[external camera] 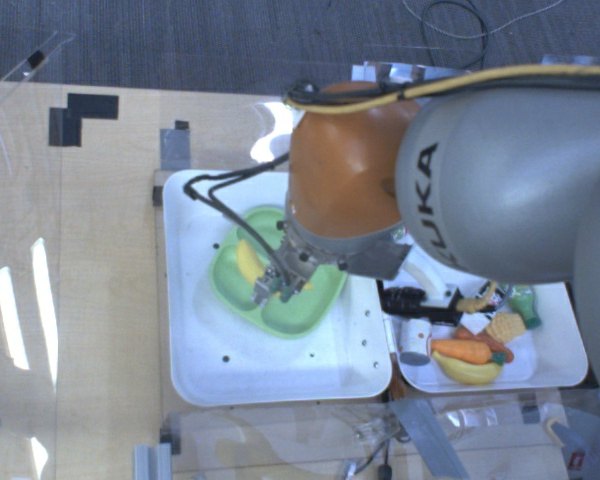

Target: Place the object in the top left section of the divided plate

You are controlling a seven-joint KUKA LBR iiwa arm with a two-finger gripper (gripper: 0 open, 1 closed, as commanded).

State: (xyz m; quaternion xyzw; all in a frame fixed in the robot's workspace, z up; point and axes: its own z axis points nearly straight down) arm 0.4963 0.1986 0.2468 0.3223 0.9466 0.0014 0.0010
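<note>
Down over the green divided plate (310,313) I see my pincer (280,286), its tips just above the plate's middle ridge. Whether it is open or closed I cannot tell; the wrist hides it. Just left of the pincer, a yellow banana-like object (247,260) lies in the plate's upper-left section. Around it is the left white bin (195,358). Well to the pincer's right, the right bin (565,368) holds a carrot (460,349) and another banana (467,370).

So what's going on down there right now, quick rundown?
Gripper low over green divided plate, left bin. Yellow object lying in plate's upper left section, beside the gripper. Grasp unclear. Toy food sits in right bin, out of the way.
</note>
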